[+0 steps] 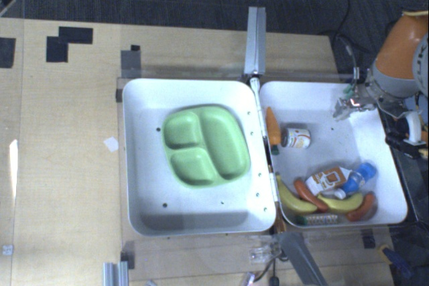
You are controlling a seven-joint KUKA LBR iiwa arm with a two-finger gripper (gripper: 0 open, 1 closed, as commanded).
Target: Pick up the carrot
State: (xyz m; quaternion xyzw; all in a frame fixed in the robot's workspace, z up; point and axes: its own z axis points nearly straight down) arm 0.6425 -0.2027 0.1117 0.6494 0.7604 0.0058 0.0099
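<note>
The carrot is orange and slim. It lies lengthwise against the left wall of the right bin, near the divider. My gripper hangs over the bin's far right corner, well to the right of the carrot and apart from it. The grey wrist with its orange band reaches in from the right edge. Nothing shows in the gripper's grasp.
A small jar lies just right of the carrot. Bananas, red sausages and a blue-capped bottle crowd the right bin's near end. A green divided plate sits in the left bin.
</note>
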